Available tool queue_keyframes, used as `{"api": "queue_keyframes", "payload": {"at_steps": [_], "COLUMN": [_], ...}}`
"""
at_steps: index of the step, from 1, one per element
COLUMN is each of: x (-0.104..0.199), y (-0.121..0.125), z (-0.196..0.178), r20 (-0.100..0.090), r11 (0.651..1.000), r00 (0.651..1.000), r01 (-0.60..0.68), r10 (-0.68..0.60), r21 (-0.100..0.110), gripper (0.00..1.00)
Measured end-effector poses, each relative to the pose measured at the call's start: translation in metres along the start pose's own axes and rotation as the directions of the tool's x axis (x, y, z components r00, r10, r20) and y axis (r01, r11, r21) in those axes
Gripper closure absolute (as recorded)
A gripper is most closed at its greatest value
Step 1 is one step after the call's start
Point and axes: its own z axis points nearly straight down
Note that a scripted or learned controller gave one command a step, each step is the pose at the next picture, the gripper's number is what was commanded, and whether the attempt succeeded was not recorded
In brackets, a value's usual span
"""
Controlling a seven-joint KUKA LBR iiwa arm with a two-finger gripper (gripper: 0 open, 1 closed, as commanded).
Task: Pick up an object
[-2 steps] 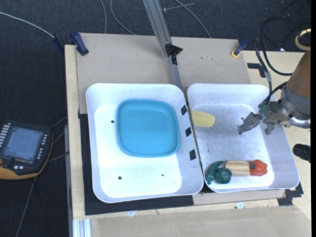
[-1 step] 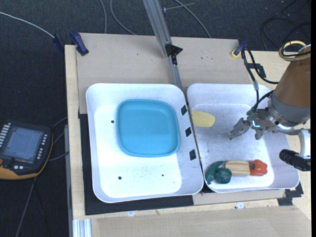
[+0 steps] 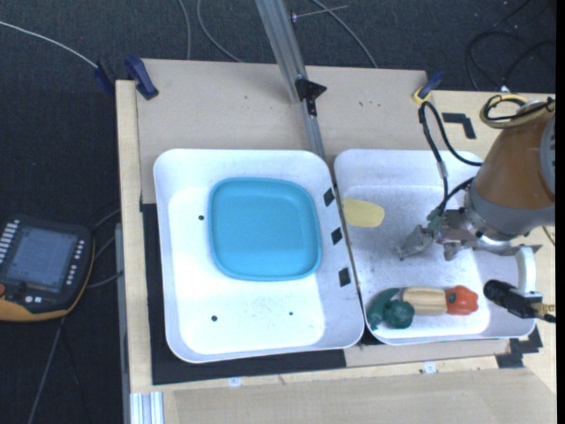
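Nearest of all, along the bottom of the view, runs the pale wooden edge of the bench [image 3: 265, 400], and no label or writing on anything can be read from where the camera sits. Just beyond it stand the two shallow white bins, side by side and touching along their inner walls. Against the near wall of the right bin [image 3: 388, 170] lie three things in a row: a dark green rounded object [image 3: 390, 313] at the left, a tan wooden cylinder [image 3: 425, 301] lying on its side and touching it, and a red and orange piece [image 3: 462, 300] at the cylinder's far end. Further back in that bin, close to its left wall, a flat pale yellow piece [image 3: 364, 212] lies well apart from the row. The gripper [image 3: 427, 241] hangs over the middle of the right bin, between the yellow piece and the row, its metal fingers [image 3: 411, 246] spread apart with nothing between them; the grey arm [image 3: 521, 179] with its orange band reaches in from the right. The left bin [image 3: 177, 237] carries a shallow, square light blue tray [image 3: 265, 228]. Beyond the bins the bench top shows bare tan board with blue clamps [image 3: 141, 76] at its far corners and a metal pole [image 3: 282, 34] rising from the back edge. Dark carpet with loose cables surrounds the bench, and a handheld control pendant [image 3: 40, 268] lies on the floor at the left.
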Motion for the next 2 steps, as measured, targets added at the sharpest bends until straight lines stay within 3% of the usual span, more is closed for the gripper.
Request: {"api": "queue_keyframes", "payload": {"at_steps": [1,2], "x": [0.0,0.004], "y": [0.001,-0.002], "z": [-0.012,-0.074], "r20": [0.001,0.002], "r11": [1.0,1.0], "r00": [1.0,1.0], "r01": [0.0,0.0], "r10": [0.0,0.0], "r21": [-0.005,-0.009], "gripper": [1.0,1.0]}}
